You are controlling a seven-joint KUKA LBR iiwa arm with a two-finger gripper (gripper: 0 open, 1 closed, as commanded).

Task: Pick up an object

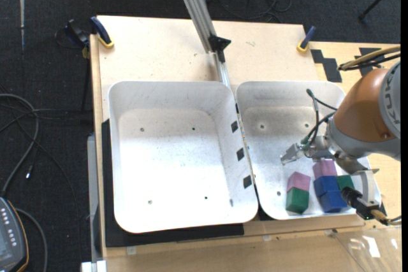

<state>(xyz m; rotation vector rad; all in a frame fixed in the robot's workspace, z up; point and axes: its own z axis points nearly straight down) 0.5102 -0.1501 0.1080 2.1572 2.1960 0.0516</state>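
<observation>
right bin | blocks | end effector perhaps just above

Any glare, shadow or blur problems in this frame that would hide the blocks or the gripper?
Camera view: lighting is even and soft, no harsh glare on the white bins; the blocks in the right bin's near corner read clearly by colour; the gripper is small and slightly soft, so its finger state is unclear; the arm casts only faint shadow.

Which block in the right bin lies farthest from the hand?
The green block, under the pink one at the cluster's left end. The blue and purple blocks lie closer to the hand.
</observation>
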